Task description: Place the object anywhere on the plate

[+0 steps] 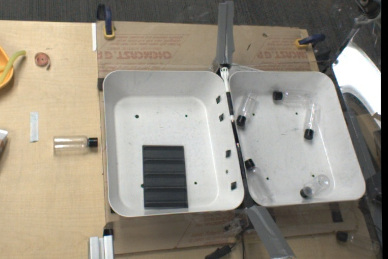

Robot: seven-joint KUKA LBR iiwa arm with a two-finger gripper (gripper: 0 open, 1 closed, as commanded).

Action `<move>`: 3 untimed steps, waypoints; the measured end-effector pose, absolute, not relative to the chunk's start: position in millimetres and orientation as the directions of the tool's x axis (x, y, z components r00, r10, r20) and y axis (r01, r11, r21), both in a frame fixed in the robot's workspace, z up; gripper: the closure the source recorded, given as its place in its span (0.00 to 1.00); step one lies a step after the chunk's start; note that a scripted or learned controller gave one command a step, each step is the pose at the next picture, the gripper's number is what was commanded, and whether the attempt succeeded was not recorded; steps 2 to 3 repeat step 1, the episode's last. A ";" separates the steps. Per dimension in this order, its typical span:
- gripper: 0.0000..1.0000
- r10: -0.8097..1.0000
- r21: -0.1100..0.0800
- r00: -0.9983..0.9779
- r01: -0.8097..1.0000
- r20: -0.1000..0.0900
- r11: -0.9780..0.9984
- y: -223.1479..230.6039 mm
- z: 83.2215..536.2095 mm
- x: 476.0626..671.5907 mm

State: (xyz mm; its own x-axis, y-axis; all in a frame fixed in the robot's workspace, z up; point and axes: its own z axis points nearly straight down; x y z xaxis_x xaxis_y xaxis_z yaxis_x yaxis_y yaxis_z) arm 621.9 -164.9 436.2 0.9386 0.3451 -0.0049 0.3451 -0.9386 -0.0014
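Observation:
A black ridged plate (163,177) lies flat in the left bin (121,94), near its front edge. In the right bin (330,94) lie several clear vials with black caps. One vial (245,112) rests by the left wall and another (283,96) near the back. A third vial (309,122) lies towards the right. A further vial (315,186) sits in the front right corner. A small black cap (248,164) lies by the front left wall.
Both bins sit on brown cardboard (170,51). On the wooden bench to the left lie another clear vial (73,143), a small white strip (34,127), a brown disc (41,59) and an orange-yellow object (6,67). Clamps (106,21) hold the cardboard's back edge.

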 end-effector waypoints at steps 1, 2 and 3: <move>0.00 0.228 -0.002 0.974 0.228 -0.005 -0.974 -222.7 440.1 583.6; 0.00 0.228 -0.002 0.974 0.228 -0.005 -0.974 -222.7 440.1 583.6; 0.00 0.228 -0.002 0.974 0.228 -0.005 -0.974 -222.7 440.1 583.6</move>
